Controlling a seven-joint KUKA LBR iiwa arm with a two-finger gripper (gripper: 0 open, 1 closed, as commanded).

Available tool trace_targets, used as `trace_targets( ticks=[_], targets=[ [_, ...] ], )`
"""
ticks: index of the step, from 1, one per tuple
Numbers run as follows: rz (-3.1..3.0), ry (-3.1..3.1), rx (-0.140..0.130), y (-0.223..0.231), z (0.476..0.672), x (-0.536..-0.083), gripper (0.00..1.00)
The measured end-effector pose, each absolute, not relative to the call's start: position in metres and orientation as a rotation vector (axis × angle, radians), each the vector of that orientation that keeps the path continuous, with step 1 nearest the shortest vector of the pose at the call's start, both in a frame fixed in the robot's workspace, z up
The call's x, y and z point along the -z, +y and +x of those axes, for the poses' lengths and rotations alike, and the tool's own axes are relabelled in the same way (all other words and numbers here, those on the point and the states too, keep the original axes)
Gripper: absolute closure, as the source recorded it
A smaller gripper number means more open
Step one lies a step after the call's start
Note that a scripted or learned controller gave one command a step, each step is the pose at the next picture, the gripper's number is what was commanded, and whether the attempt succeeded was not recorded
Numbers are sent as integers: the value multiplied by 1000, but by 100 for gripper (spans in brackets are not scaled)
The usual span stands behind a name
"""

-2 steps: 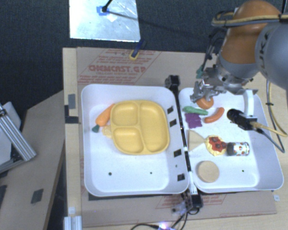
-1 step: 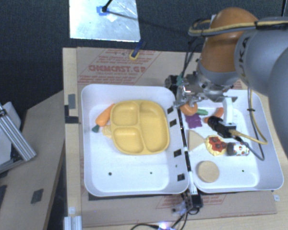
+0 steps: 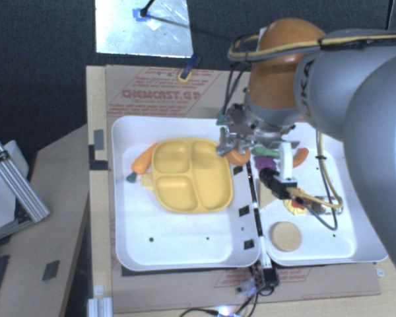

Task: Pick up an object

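An orange piece (image 3: 237, 156) lies at the divider between the two bins, right at the end effector (image 3: 232, 144), which sits at about one o'clock from the yellow divided tray (image 3: 188, 176). Whether the end effector is gripping it, or how wide it stands, cannot be told from here. The tray rests in the left bin (image 3: 178, 243), with a carrot (image 3: 144, 158) at its nine o'clock. In the right bin (image 3: 330, 246), a tan round disc (image 3: 286, 236) lies at six o'clock.
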State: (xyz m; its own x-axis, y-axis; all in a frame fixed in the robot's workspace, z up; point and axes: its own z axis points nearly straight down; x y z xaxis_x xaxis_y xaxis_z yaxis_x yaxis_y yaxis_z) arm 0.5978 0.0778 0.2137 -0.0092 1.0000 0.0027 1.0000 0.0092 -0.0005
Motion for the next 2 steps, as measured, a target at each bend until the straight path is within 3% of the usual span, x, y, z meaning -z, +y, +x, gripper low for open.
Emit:
trace_targets(
  ticks=[1,2],
  targets=[
    [-2212,-2230,2,110,592,-214,100],
    [-2216,-2228,4,108,602,-231,100]
  ],
)
